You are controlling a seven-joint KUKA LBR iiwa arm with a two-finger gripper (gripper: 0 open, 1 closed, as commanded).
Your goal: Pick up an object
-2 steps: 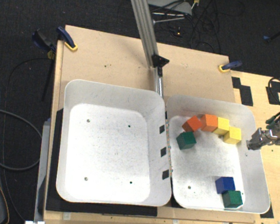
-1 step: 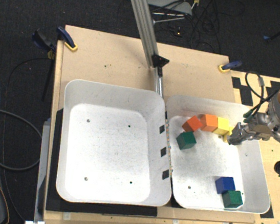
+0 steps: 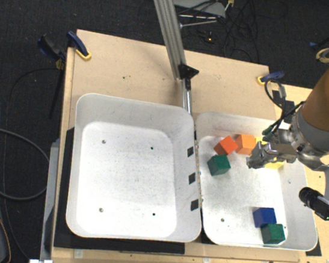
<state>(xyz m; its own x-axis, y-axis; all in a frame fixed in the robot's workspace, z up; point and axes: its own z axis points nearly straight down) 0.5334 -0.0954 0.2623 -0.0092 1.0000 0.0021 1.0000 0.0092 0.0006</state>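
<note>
Dark green block [image 3: 273, 233] nearest the lens, at the front edge of the right bin [image 3: 241, 236], touching a blue block [image 3: 264, 216]; further back, likelier targets in a tight cluster: red-orange block [image 3: 227, 145] against an orange block [image 3: 246, 143], green block [image 3: 219, 165] just in front, yellow block [image 3: 276, 165] half hidden beneath the gripper [image 3: 259, 157]. Could well close on bare floor between orange and yellow, or shove the orange pair aside rather than straddle one; might also pinch a mere corner and drop it on the lift, given such crowding. Cannot tell whether released or clenched, nor whether touching the yellow block; nothing visibly held. Left bin [image 3: 83, 147] well apart from all this
</note>
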